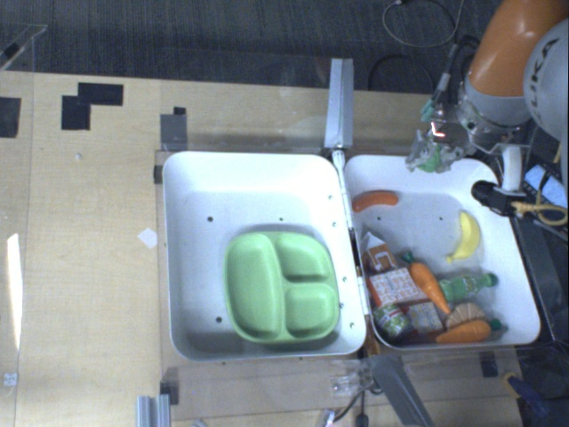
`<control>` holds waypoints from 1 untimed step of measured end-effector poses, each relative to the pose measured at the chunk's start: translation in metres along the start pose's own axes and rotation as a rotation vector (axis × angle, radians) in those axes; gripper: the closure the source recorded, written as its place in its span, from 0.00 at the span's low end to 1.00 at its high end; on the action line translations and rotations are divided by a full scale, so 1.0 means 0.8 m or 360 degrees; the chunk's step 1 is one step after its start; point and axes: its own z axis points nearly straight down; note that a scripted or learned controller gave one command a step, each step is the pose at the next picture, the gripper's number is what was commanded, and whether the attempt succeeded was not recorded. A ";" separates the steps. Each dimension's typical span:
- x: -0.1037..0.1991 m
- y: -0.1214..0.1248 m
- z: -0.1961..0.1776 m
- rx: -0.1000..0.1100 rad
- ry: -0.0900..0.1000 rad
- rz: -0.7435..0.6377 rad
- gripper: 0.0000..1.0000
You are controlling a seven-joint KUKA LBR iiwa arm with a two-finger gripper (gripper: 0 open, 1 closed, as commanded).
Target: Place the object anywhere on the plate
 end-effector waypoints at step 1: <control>0.107 0.012 0.047 -0.0001 0.0005 -0.0307 1.00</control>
